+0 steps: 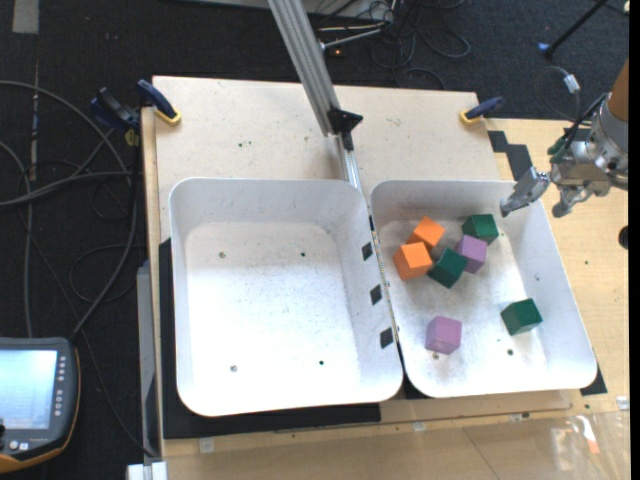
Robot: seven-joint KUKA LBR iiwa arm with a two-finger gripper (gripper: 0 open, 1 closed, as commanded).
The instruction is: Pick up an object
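Purple cube [443, 334] — matte, blocky — near 2 orange cubes [420, 247].

We note a dark carpeted floor [70, 218] strewn with black cables [60, 178], a pale wooden bench top [260, 133], and a slanted grey metal pole [300, 43].

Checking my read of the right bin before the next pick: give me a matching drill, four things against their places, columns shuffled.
Things:
1. lone green cube
2. lone purple cube
3. orange cubes
4. gripper

Places:
A. left side of the cluster, nearest the bin divider
B. over the right bin's upper right rim
C. near the bin's front, below the cluster
D. by the bin's right wall, apart from the cluster

Pairs: 1-D, 2-C, 3-A, 4-B
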